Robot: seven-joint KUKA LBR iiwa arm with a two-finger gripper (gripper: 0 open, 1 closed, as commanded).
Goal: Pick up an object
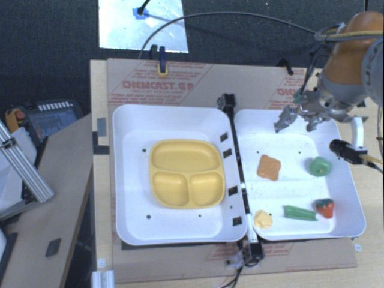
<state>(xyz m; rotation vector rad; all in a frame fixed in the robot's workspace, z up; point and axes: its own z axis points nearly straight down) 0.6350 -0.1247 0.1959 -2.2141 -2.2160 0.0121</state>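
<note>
My gripper [298, 122] hangs open over the far edge of the right bin [294, 146], its two fingers spread and nothing between them. Below it in that bin lie an orange square piece [269, 167], a round green object [320, 166], a long green piece [299, 213], a small red and green object [324, 207] and a pale yellow lump [263, 219]. The orange square piece lies nearest, a little toward the front left of the gripper.
The left bin [129, 161] holds a yellow divided tray [186, 173]. A black divider with clips [235, 167] runs between the bins. A black cylindrical part [345, 150] sticks out at the right bin's right side. Cables cross the back of the bench.
</note>
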